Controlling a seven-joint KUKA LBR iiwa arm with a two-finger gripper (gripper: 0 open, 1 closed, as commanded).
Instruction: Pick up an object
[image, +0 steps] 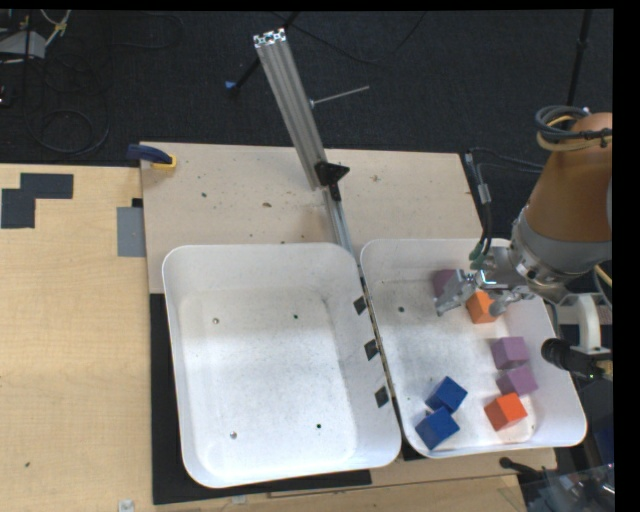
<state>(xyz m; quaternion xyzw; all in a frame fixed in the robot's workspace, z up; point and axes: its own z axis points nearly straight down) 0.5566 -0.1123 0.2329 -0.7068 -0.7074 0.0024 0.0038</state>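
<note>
While grey two-finger gripper (470, 296) hangs, fingers apart, by small orange cube (482, 306):
Cube prob. light, stiff; take opposite flat sides.

Blocks (510, 352) lie in the right bin (400, 400) — left bin (200, 300) beside it.
</note>
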